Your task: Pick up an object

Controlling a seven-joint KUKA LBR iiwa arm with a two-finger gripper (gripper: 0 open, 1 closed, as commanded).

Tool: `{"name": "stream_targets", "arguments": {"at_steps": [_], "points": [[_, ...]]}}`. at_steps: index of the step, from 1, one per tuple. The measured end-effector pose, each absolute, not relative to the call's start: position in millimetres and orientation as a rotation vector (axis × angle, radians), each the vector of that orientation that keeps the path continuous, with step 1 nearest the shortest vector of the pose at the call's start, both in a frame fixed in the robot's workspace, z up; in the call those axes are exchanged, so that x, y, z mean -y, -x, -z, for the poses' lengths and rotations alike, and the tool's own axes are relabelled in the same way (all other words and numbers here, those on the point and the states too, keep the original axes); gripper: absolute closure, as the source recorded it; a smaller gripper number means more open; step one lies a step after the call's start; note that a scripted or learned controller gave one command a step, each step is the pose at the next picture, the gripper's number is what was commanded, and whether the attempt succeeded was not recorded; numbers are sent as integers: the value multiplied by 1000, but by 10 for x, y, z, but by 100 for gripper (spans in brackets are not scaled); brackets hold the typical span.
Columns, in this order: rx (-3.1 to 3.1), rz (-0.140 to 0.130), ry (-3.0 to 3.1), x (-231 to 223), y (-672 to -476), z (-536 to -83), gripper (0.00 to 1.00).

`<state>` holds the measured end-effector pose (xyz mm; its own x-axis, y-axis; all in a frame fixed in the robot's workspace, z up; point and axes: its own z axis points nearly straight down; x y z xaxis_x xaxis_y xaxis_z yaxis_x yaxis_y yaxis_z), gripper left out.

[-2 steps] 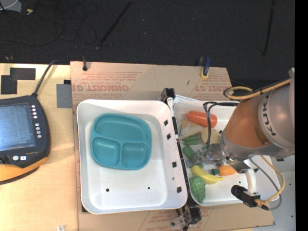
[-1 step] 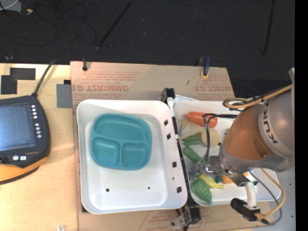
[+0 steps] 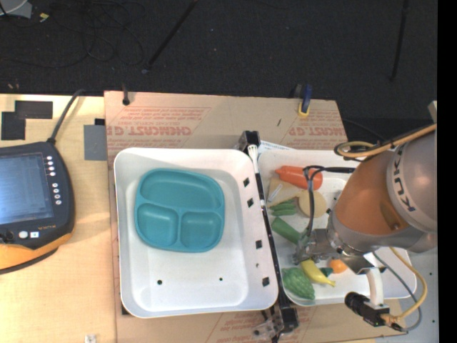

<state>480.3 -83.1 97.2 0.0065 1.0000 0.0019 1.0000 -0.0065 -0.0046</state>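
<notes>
A teal divided plate (image 3: 179, 210) was seen lying in the left bin (image 3: 136, 291), while the right bin (image 3: 335, 300) was crowded with toy food: an orange carrot (image 3: 293, 175), green pods (image 3: 285, 229), a leafy green piece (image 3: 299, 283) and a yellow banana (image 3: 316, 273). The tool (image 3: 312, 248) was lowered among these items just above the banana, under the grey and orange arm (image 3: 378, 199). Whether it was open or closed could not be told, and nothing was seen held in it.

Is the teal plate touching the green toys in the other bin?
Apart. The camera view shows the teal plate in the left bin, the green toys beyond the divider.
</notes>
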Motion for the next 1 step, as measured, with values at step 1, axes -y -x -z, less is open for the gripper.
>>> {"name": "stream_targets", "arguments": {"at_steps": [1], "points": [[2232, 13, 2217, 274, -5290, -1924, 100]]}}
